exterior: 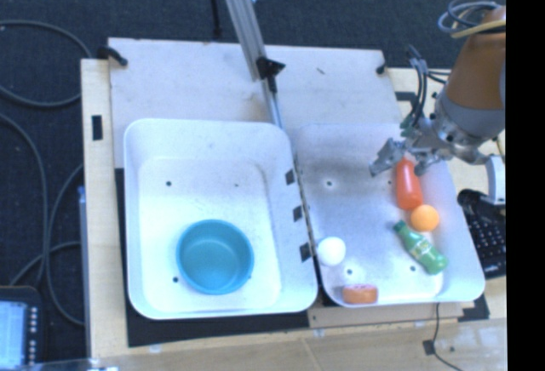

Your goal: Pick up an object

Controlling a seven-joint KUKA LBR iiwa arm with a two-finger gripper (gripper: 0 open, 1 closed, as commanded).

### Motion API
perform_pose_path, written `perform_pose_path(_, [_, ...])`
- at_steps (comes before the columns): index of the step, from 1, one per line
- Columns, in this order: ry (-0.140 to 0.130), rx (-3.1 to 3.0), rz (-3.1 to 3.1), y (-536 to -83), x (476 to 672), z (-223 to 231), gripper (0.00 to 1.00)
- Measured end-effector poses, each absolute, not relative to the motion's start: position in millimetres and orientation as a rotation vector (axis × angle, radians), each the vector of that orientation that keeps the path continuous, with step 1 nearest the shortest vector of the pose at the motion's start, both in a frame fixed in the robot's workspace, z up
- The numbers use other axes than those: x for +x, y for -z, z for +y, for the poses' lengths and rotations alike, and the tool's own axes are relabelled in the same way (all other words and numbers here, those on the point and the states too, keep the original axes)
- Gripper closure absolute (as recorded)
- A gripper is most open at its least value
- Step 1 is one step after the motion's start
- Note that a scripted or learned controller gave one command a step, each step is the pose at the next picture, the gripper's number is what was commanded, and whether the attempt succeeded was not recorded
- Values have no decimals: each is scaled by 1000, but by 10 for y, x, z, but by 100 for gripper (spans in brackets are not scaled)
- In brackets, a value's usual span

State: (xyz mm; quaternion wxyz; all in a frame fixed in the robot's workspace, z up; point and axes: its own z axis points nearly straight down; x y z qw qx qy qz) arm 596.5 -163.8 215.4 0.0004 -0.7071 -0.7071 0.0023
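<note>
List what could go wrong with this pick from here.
The gripper sits at the top end of the orange carrot-shaped toy, so a grasp there may slip off. The orange ball touches the toy's lower end and could roll. The green bottle lies just below and might get nudged.

Bright, bluish, slightly soft overhead light

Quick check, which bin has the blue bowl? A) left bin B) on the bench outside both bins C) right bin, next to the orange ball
A: the blue bowl sits in the near part of the left bin, while the orange ball and the green bottle lie in the right bin.
</note>
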Motion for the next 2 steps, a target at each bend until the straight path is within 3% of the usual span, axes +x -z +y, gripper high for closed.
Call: perform_pose_path(2, [-9,-2225,-2215,-1052,6036,-1598,0])
